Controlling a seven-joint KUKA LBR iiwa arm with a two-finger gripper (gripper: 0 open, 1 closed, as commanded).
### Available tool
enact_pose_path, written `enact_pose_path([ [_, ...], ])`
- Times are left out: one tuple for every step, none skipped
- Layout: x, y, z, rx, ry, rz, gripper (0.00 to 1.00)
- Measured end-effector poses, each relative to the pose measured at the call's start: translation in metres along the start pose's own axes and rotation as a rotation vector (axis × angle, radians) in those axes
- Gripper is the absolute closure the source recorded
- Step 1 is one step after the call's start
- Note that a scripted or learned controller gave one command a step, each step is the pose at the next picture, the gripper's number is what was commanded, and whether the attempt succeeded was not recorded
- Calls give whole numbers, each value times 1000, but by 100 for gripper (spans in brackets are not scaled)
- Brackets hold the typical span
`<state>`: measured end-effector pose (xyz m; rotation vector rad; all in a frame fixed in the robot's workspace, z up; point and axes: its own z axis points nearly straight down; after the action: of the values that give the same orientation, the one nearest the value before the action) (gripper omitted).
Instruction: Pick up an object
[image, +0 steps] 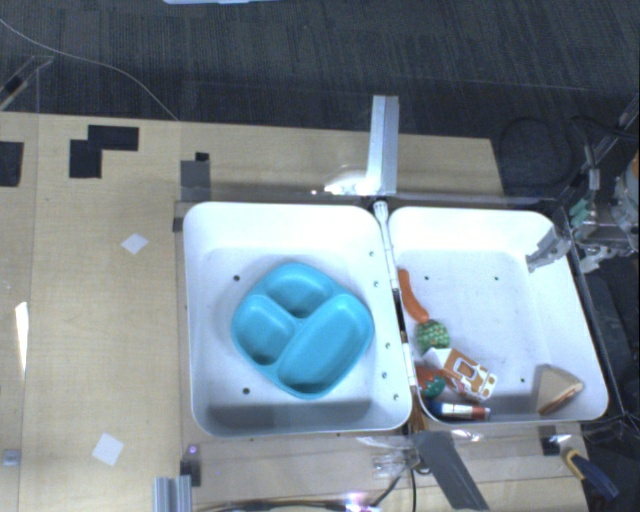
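Claw (545, 252) at right bin's (500, 230) far right rim, grip state unclear. Small objects (450, 370) clustered in near-left corner, tan wedge (558, 388) apart. Risk: crowded pile against wall makes fingers snag or miss.

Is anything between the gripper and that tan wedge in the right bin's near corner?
Nothing visible. The gripper sits at the right bin's far right edge, and bare bin floor runs from there down to the tan wedge. The other small items lie clustered along the bin's left side.
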<state>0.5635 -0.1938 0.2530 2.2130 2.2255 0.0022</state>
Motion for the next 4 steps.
enact_pose_path([
  [-11,-75,148,2,2,184,0],
  [77,-26,142,-1,1,-18,0],
  [87,-71,162,-19,-9,-91,0],
  [68,-71,162,-15,-1,-217,0],
])
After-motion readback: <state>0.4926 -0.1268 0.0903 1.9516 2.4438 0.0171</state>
